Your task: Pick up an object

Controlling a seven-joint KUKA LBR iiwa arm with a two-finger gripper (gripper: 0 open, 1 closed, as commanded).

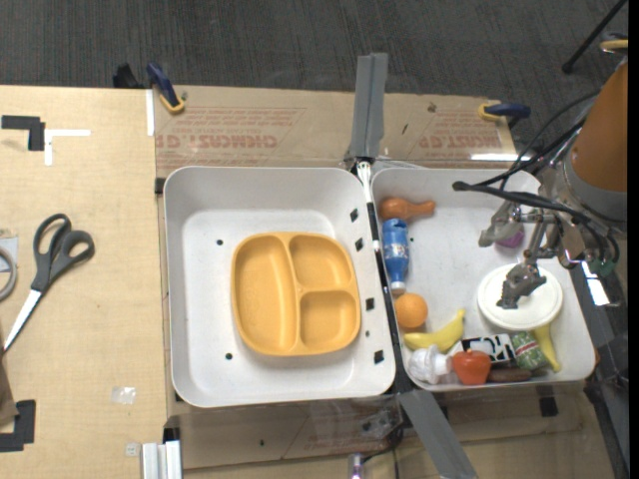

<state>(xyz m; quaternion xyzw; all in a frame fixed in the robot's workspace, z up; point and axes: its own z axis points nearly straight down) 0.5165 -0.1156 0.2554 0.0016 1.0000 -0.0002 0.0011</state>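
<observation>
The right bin holds a jumble of small things. A brown drumstick-shaped toy and a blue bottle lie along its left wall. Below them are an orange, a banana, a red tomato and a white round container. My gripper hangs over the right side of this bin, open. One finger tip is just above the white container, and the other is beside a small purple object. Nothing sits between the fingers.
A yellow divided plate lies in the left bin. Scissors rest on the bench at far left. A black-and-white packet and a green item crowd the right bin's front edge.
</observation>
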